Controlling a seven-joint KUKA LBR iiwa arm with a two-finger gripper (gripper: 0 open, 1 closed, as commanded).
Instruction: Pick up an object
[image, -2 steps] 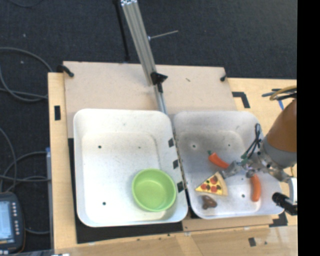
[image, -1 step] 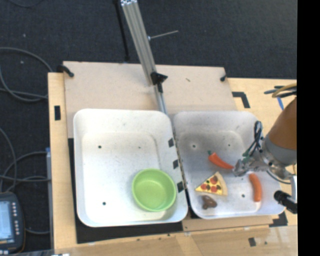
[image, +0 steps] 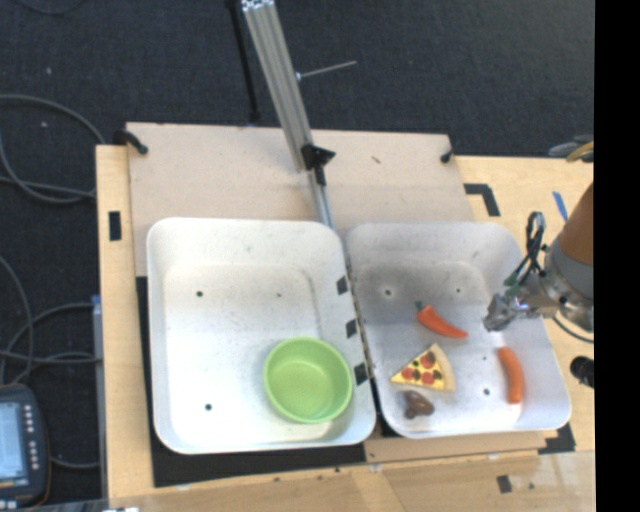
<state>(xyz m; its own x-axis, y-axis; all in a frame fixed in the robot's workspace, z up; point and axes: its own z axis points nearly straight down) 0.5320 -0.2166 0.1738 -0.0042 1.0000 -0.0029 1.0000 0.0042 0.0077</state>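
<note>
Left bin (image: 190, 300) is holding a green bowl (image: 308, 379) near its front-right corner. Right bin (image: 400, 250) is holding a carrot (image: 441, 322), pizza slice (image: 425, 370), brown lump (image: 418, 404) & sausage (image: 512, 374). Gripper (image: 498, 316) is hovering btwn carrot & sausage, gripping nothing visible; can't tell how wide it's open.

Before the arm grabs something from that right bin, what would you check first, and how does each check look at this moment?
1. Things to pick lie in the right bin: ok, a chili pepper, pizza slice, sausage and brown lump.
2. End effector over that bin: ok, near its right side.
3. Nothing already held: cannot tell.
4. Targets apart from each other: pepper and sausage ok; pizza slice and brown lump not ok, nearly touching.
5. Green bowl out of the way: ok, in the left bin.
</note>
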